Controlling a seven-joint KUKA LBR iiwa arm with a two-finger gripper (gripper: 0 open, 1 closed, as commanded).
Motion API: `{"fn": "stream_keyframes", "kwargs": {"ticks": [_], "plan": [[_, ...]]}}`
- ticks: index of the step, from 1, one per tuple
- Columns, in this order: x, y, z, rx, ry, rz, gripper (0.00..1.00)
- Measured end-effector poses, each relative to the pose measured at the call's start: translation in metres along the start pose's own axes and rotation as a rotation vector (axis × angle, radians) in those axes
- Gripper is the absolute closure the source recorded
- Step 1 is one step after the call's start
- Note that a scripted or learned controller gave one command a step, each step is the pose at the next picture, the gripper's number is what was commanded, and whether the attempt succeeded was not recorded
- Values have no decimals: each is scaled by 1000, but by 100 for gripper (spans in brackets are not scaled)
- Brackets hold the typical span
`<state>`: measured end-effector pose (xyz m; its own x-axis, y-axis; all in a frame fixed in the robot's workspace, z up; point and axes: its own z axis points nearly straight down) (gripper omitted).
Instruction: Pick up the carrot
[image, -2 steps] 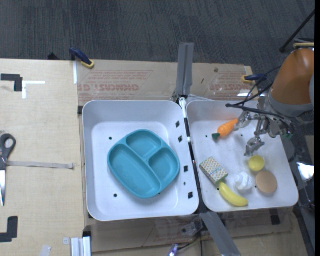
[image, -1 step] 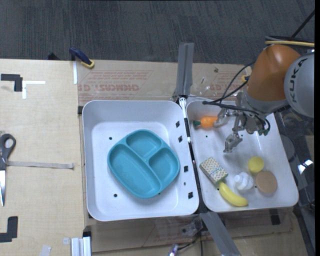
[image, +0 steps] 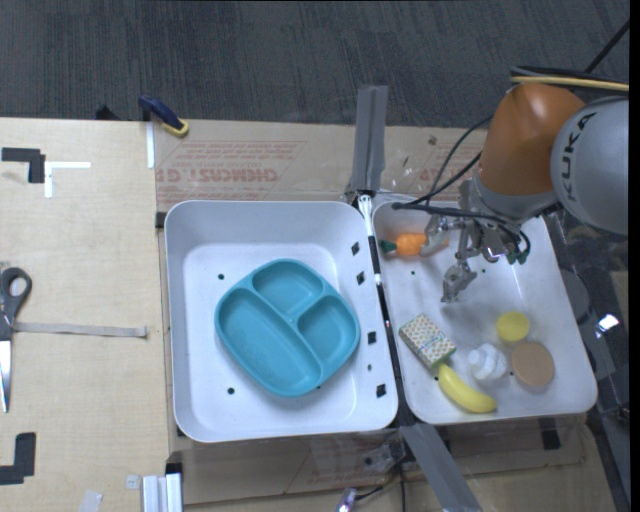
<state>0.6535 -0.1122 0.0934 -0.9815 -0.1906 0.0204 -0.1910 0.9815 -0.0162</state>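
The carrot (image: 408, 244) is a small orange piece with a green end. It lies in the right bin (image: 560, 300) near the far left corner, close to the wall between the bins. My gripper (image: 456, 284) hangs over the right bin's upper middle, to the right of the carrot and slightly nearer the camera. Nothing shows between its tips. The carrot lies free on the bin floor.
The right bin's near half holds a checkered block (image: 427, 338), a banana (image: 465, 391), a white object (image: 487, 362), a yellow ball (image: 513, 325) and a brown disc (image: 532, 365). A blue divided plate (image: 288, 325) lies in the left bin (image: 190, 300). Scissors (image: 10, 320) lie on the bench at far left.
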Motion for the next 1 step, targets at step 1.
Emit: {"fn": "stream_keyframes", "kwargs": {"ticks": [1], "plan": [[0,2,0,-3,2,50,0]]}}
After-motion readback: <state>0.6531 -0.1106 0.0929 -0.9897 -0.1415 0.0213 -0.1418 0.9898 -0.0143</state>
